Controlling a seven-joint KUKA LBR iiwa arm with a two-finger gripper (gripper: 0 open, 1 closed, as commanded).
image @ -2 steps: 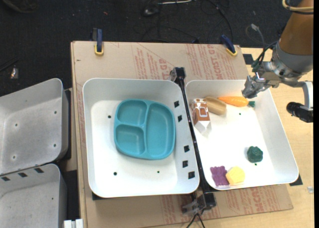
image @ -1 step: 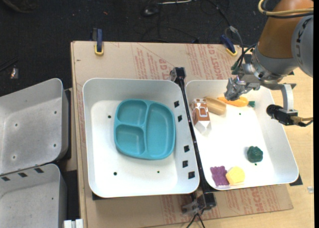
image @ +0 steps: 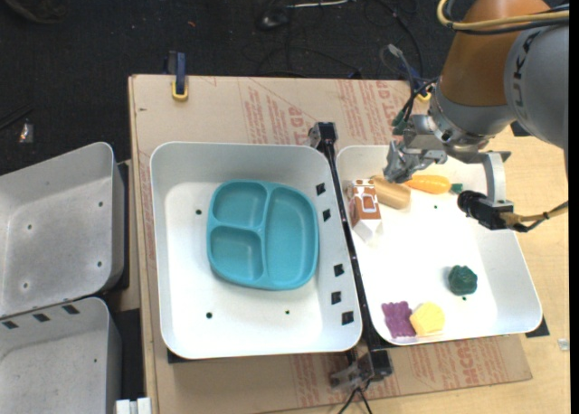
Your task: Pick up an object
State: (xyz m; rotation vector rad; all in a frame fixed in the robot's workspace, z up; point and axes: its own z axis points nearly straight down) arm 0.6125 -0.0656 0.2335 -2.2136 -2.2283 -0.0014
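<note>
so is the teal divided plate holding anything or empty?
Empty. The teal plate lies flat in the left bin; all three compartments show bare teal.

Divided tray (image: 263, 234) in left bin (image: 181, 313); right bin (image: 507, 268) alongside, holding carton (image: 365, 202), block (image: 391, 193) and carrot (image: 427, 184) at far end, gripper (image: 401, 164) above them; three small toys (image: 428, 318) at near end

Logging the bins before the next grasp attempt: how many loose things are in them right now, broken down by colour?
Teal: 1, divided plate in the left bin
Orange: 1, carrot-like piece
Tan: 1, block
Brown and white: 1, small carton
Dark green: 1, lump
Purple: 1, piece
Yellow: 1, piece
Total: 7
</note>
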